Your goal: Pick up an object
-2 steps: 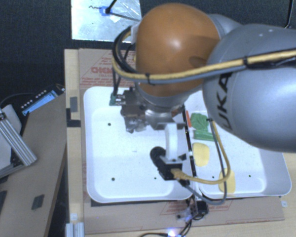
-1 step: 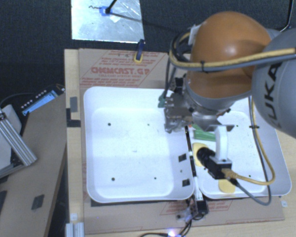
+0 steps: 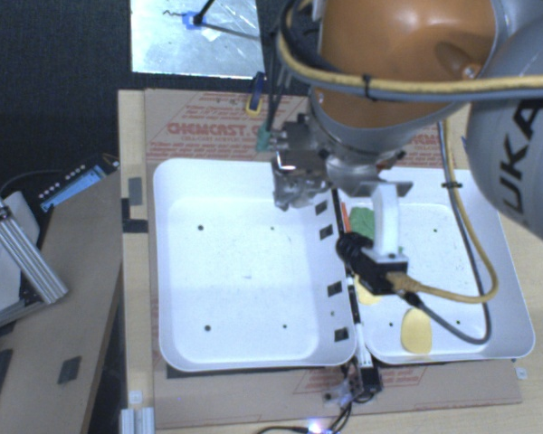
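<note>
From the camera above the bench, my arm (image 3: pixel 407 43) comes in from the right, its orange band bulging large over the far edge of the two white bins. My gripper (image 3: pixel 294 183) hangs just past the dividing wall (image 3: pixel 344 269) where the bins meet, on the left bin's side, near that bin's far edge. The metal of the hand is blurred and seen from above, so I cannot tell how it stands, nor whether anything is in it.

Taking the dividing wall as my mark: to its left lies the left bin (image 3: pixel 244 278), a bare white floor with a few small dark dots. To its right lies the right bin (image 3: pixel 462 242). Just beside the wall in that bin sits a green object (image 3: pixel 362 222), partly hidden behind a white bracket (image 3: pixel 385 220) on my wrist. A thin orange-red sliver (image 3: pixel 343 215) shows between the green object and the wall. Nearer the camera, still close to the wall, a pale yellow piece (image 3: pixel 368 294) peeks from under a black connector (image 3: pixel 373 265). Further right of the wall, by the near rim, lies a yellow oval object (image 3: pixel 416 333), well apart from my gripper.

A yellow cable (image 3: pixel 452 292) loops from the connector across the right bin
</note>
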You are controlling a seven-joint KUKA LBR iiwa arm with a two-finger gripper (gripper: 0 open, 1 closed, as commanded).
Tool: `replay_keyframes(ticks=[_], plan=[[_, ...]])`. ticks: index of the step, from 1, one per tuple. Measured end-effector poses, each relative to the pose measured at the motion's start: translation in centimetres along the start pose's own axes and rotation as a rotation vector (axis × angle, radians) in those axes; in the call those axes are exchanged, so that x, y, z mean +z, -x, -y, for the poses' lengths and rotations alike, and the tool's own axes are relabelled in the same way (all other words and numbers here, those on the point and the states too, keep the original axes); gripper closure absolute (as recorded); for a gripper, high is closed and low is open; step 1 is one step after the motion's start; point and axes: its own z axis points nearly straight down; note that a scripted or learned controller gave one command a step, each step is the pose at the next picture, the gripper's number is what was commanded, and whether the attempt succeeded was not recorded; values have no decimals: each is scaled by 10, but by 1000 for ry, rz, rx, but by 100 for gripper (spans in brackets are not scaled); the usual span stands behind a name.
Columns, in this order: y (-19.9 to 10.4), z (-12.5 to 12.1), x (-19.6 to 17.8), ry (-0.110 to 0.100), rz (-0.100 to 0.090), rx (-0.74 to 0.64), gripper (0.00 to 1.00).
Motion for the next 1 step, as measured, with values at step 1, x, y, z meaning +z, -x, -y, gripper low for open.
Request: replay_keyframes(ticks=[1], plan=[[-47,-1,-1,-8,3,0,100]])
